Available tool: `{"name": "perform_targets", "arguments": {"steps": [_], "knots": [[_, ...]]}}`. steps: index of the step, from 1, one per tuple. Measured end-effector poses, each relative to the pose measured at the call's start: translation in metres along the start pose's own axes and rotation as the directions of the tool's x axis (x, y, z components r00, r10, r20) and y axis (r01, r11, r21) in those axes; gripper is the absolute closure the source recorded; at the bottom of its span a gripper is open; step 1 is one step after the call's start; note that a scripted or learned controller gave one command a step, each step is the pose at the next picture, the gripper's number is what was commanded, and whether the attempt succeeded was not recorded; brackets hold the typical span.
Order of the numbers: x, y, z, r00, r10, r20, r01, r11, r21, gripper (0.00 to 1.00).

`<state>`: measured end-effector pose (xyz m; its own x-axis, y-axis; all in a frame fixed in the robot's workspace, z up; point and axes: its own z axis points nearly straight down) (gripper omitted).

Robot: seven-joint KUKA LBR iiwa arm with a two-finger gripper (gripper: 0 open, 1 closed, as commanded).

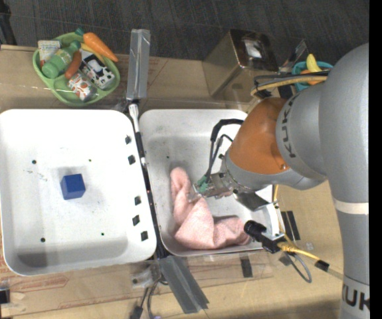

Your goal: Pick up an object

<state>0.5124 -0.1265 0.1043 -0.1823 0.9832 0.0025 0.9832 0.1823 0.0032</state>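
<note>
Pink cloth (200, 219) lies crumpled in right bin (177, 138), near its front wall. Gripper (207, 188) sits right at cloth's upper edge; can't tell how far the jaws are apart or whether they have any fabric. Arm (277, 141) covers the bin's right half. Blue cube (73, 185) alone in left bin (18, 151), well apart. Green bowl (51, 88) of toy food on worktop (177, 78) behind.
</note>
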Motion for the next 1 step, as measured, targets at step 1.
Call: {"name": "perform_targets", "arguments": {"steps": [1], "knots": [[0.0317,0.0391,-0.1734,0.998,0.065,0.003,-0.065,0.998,0.003,1.00]]}}
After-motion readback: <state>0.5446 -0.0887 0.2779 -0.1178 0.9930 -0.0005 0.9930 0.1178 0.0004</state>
